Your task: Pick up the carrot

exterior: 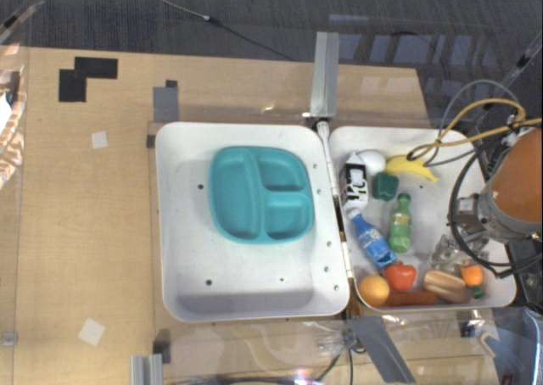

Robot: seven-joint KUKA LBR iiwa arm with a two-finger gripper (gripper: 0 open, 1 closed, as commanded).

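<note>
Carrot [472, 275]: small, orange with a green tip, at the right bin's [424, 305] near-right corner, touching the bread roll [445, 284].
Gripper [450, 249]: metal, glinting, just above-left of the carrot; finger state cannot be told.
Left bin [178, 231]: smooth white, rounded corners; holds a teal three-compartment plate [260, 193].
Labels: black-and-white bottle [356, 184], print unreadable; blue bottle [371, 240], green bottle [400, 224].
Open room: wide margins round the plate; right bin crowded along the near wall.

Two white bins [182, 231], one teal tray [260, 194], two bottles [372, 242], one banana [411, 168], one carrot [472, 275].
</note>
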